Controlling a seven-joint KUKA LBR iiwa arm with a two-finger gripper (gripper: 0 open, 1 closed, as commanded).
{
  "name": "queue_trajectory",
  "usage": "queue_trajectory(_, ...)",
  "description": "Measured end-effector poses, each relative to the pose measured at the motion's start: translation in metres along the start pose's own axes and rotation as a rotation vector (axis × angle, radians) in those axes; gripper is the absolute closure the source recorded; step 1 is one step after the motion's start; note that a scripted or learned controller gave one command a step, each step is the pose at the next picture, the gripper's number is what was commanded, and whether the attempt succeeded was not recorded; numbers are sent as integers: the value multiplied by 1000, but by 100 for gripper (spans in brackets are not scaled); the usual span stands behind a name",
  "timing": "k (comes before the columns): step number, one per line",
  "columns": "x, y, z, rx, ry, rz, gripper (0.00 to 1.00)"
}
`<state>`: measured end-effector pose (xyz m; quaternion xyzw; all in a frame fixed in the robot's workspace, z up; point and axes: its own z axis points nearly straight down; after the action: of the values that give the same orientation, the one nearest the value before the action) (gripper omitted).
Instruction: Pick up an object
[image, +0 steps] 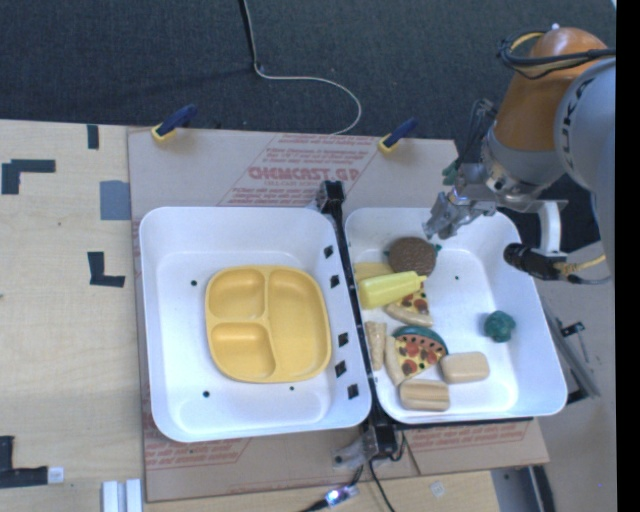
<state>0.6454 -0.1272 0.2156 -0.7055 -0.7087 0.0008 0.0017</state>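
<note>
Tan and beige toy foods crowd the near end of the right bin (540, 395): a bread-like block (424, 396) at the front edge, a paler rounded piece (464, 367) just beside it, and a pizza slice (418, 350) touching both, with a pale stick (376, 345) along the divider. Because these pieces lie packed together, a descent here could land on two at once and pinch neither cleanly, or push one under its neighbour. A small green lump (499, 324) sits apart toward the right wall; it is free of neighbours, yet it looks round and may roll away from closing fingers. Further back, a yellow corn-like piece (388, 289) lies against a second slice (409, 309) and a brown round patty (411, 256), again a tight cluster near the divider where a finger could strike the bin wall. The left bin (170, 300) carries a yellow divided tray (268, 323), well apart from the arm. At the far end, the hand (441, 224) hangs just above and beside the patty, with nothing visible between its fingers; from this slant I cannot tell whether they are spread or together. I judge the patty the likeliest target, and the main risk is that its low, flat form lets the fingers slide over the top, or that the hand comes down on its far edge and merely tips it against the corn piece.
</note>
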Motion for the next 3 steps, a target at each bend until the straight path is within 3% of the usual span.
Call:
queue_trajectory(2, 104, -49, -7, -1, 1, -2, 100)
queue_trajectory(3, 94, -47, -8, -2, -1, 2, 100)
